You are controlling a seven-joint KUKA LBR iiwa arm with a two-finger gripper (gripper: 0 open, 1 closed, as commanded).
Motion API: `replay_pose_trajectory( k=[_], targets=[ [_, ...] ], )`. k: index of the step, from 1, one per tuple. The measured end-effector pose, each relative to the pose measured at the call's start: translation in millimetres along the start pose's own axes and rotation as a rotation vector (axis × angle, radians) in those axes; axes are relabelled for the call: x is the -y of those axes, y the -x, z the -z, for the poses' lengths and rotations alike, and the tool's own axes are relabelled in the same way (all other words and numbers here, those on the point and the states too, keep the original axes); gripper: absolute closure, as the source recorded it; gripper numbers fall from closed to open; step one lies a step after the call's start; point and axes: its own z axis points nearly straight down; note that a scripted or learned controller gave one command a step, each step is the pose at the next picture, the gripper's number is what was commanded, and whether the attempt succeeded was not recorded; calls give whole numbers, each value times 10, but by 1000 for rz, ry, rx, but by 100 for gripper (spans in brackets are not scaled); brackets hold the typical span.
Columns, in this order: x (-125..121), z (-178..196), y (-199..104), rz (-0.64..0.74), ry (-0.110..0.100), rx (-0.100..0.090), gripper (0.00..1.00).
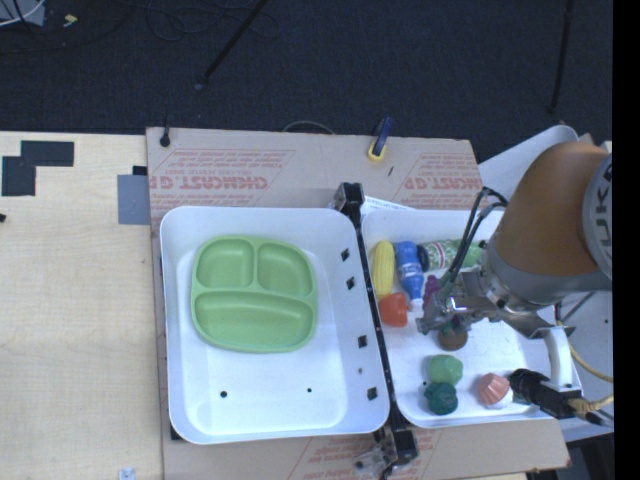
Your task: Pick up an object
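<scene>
A: Where is the gripper [447, 320] working?

B: It is hanging low in the right bin [500, 353], just right of the orange ball [393, 310], over a brownish object [452, 340]. Whether it is gripping anything, I cannot tell.

A: And the yellow corn [382, 268] and blue bottle [408, 266]?

B: They are lying just up-left of it, crowding. I would be lowering straight, centring on the brownish object, closing slowly and avoiding the ball.

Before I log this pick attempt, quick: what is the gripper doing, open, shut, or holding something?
Gripper: cannot be told; it sits low in the right bin among the objects, just above a brown object.
</scene>
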Motion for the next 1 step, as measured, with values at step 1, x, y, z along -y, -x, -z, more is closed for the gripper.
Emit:
replay_pose_trajectory(
  k=[1],
  targets=[
    [-13,24,3,-2,2,0,100]
  ],
)
